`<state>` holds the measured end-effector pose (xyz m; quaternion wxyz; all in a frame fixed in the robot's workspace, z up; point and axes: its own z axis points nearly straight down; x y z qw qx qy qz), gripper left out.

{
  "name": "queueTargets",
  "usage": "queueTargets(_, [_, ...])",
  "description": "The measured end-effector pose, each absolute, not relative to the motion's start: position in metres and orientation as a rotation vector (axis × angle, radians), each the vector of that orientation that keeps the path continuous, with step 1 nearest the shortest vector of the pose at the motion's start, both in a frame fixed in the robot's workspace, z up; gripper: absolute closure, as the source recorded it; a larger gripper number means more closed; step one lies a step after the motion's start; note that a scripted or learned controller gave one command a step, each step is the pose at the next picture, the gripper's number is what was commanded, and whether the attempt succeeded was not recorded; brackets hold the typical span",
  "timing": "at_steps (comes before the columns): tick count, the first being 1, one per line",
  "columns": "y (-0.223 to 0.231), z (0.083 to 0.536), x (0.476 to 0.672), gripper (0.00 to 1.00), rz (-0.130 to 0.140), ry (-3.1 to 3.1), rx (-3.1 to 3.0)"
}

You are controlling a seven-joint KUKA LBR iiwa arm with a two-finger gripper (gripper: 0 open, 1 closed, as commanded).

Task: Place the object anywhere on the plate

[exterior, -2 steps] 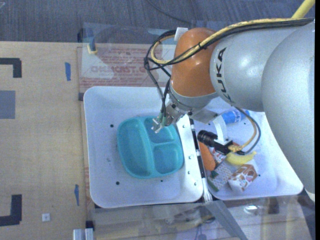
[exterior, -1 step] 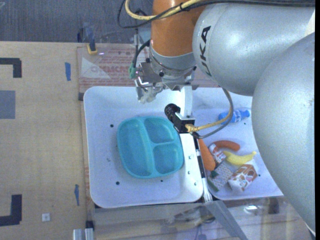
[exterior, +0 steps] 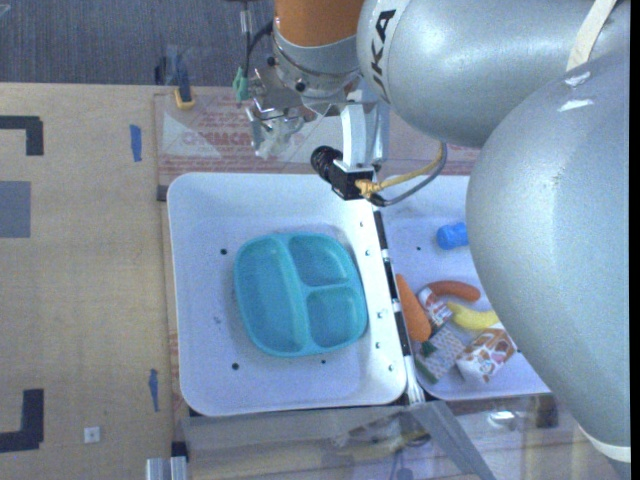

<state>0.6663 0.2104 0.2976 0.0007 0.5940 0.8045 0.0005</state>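
— Where is the gripper (exterior: 272,136) sitting?

— It is hanging over the bench beyond the far rim of the left bin (exterior: 190,268); I cannot tell its state from here.

— And the plate (exterior: 298,294)?

— The teal divided plate is lying in the left bin, nearer the camera than the gripper. The toy foods, a blue piece (exterior: 452,235), carrot (exterior: 411,309), sausage (exterior: 452,290) and banana (exterior: 472,317), are lying in the other bin, to the gripper's right and well apart from it.

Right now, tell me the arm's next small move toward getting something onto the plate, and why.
Probably swing the gripper toward the right bin and descend on an object such as the blue cylinder. The gripper hangs above the far edge of the left bin, the divided teal plate holds nothing, and the objects all lie in the right bin.
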Motion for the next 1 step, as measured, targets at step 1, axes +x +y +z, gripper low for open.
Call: queueTargets(1, [0.1852, 0.1164, 0.6665, 1.0, 0.0, 2.491, 1.914])
